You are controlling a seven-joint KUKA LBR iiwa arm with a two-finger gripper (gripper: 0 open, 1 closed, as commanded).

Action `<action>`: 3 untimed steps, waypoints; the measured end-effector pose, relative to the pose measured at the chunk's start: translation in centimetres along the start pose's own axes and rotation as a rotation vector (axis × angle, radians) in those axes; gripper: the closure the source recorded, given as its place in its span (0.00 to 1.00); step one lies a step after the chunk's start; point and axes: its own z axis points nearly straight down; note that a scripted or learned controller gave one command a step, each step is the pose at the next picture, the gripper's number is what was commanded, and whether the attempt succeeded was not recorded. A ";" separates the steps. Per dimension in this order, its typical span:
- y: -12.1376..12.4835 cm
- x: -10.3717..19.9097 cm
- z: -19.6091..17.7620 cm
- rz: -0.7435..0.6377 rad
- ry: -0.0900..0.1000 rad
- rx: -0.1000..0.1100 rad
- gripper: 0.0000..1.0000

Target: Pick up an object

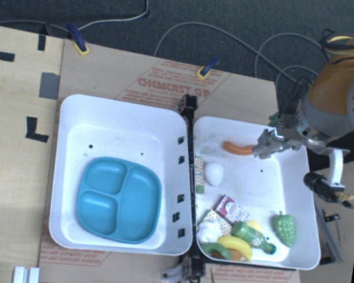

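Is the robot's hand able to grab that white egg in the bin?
Probably yes. The egg lies on bare bin floor in the right bin, with open space above it, and the hand hangs just up and right of it, beside the hot dog.

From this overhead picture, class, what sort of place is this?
Probably a robotics lab bench: a robot arm reaches over two white bins, toy food fills one, and cables trail across the floor.

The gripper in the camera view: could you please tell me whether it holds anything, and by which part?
It cannot be told: the gripper sits at one end of the orange sausage-shaped toy, but no hold is visible.
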 end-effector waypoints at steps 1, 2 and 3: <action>-4.0 5.2 -3.9 -0.002 0.002 -0.001 1.00; -4.0 5.1 -3.9 -0.001 0.001 0.001 0.00; -1.8 0.6 3.0 0.001 0.000 0.004 0.00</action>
